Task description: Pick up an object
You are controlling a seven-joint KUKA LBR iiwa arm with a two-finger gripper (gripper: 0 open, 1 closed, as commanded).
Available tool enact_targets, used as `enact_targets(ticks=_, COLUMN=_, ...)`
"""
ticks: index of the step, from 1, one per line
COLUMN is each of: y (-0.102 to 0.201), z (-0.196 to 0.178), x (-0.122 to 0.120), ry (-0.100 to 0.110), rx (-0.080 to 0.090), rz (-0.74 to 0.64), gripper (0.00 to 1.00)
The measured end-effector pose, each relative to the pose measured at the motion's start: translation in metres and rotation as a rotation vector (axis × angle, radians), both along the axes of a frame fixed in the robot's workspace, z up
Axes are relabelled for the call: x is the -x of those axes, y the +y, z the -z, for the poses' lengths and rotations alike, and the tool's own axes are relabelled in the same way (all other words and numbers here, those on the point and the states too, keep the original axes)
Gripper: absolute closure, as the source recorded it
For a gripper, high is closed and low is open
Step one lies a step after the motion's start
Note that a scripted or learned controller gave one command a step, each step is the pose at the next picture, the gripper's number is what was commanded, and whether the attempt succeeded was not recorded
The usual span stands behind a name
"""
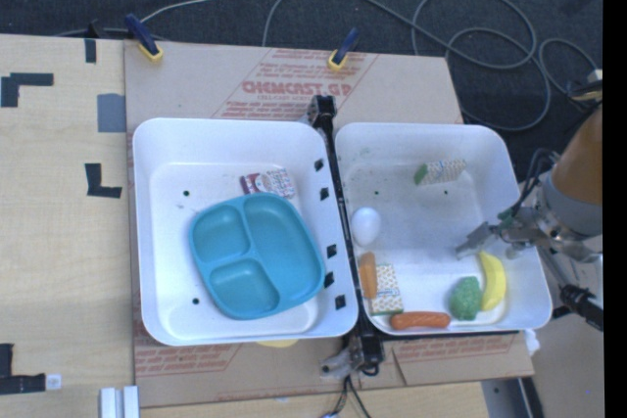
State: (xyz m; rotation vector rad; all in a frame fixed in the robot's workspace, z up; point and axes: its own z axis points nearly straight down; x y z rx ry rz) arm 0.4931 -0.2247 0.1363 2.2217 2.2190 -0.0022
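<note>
Pincer: the pincer [487, 238] is hovering low over the right bin [490, 140], near its right wall, with the fingers looking spread and nothing between them.
Nearest target: the banana [494, 277] is lying just below the pincer, close against the green toy [467, 298] in the bin's lower right corner.
Other candidates: the white egg [365, 225], the carrot [367, 274], the small box [387, 288] and the red sausage [420, 319] are crowding the lower left and bottom edge; a small packet [439, 171] is resting apart near the top.
Left bin: the blue divided plate [257, 255] and a wrapped snack [268, 182] are sitting there, well away from the arm.
Risk, crowding: the banana and green toy are touching, so a closing finger is likely landing on both and nudging one aside.
Risk, wall: the corner is leaving little room, so a finger is liable to be catching the bin's rim.
Risk, shape: the banana is curved and smooth, likely slipping out.
</note>
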Motion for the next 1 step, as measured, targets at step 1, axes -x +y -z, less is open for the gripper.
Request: enact_targets(ticks=1, y=0.0026, z=0.0412, x=0.0103, ry=0.003, rx=-0.004, rz=-0.002, gripper=0.00)
